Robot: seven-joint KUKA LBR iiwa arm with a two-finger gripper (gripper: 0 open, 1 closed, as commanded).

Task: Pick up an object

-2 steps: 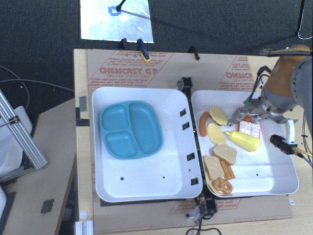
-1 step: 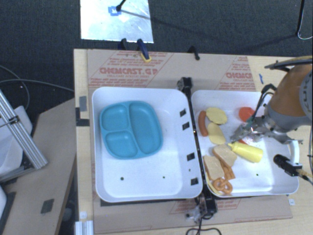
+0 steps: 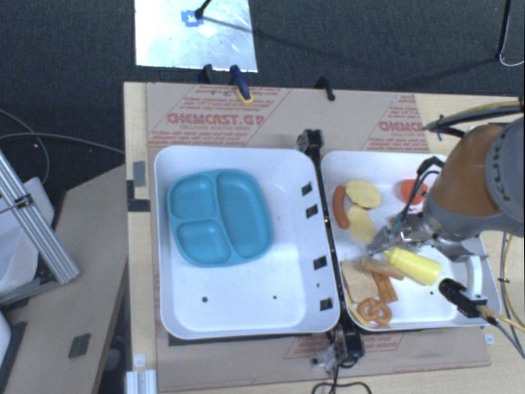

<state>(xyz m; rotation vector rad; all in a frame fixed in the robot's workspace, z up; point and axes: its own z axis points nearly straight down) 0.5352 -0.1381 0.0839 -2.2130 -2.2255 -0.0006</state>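
Bins number two: the left white plastic bin (image 3: pixel 246 302) holds one blue three-compartment plastic tray (image 3: pixel 220 217); the right white bin (image 3: pixel 385 164) holds one yellow mustard bottle (image 3: pixel 414 264), one pretzel (image 3: pixel 373 309), one red sausage (image 3: pixel 340 206). Metal two-finger gripper (image 3: pixel 384 242) sits beside the bottle; its opening is unclear.

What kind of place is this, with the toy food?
Probably a robot lab: a robot arm reaches over two white bins, one holding toy food like a yellow bottle, the other a blue tray.
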